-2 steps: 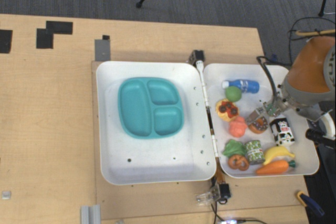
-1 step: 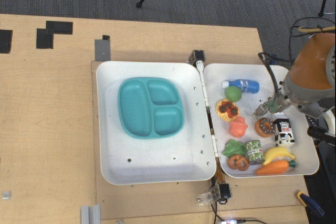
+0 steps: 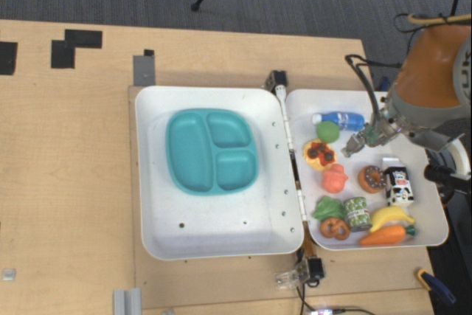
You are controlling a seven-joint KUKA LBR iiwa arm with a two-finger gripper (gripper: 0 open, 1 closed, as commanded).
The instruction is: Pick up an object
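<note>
The right bin [image 3: 435, 232] holds several toy foods: a blue bottle [image 3: 341, 119], a green ball [image 3: 328, 131], a yellow and red piece [image 3: 319, 154], a pink piece [image 3: 334, 178], a donut [image 3: 372, 178], a black and white carton [image 3: 398, 185], a green leafy piece [image 3: 327, 207], a pretzel [image 3: 334, 228], a green can [image 3: 357, 212], a banana [image 3: 391, 217] and a carrot [image 3: 385, 235]. My gripper [image 3: 359, 142] hangs over the bin's upper middle, just right of the green ball and above the donut. Its fingers look slightly apart with nothing between them.
The left bin [image 3: 158, 232] contains a teal divided plate [image 3: 212, 151]. The arm's grey and orange body [image 3: 435, 77] covers the right bin's upper right corner. Cables run along the bin's far edge. Bare wooden bench lies to the left.
</note>
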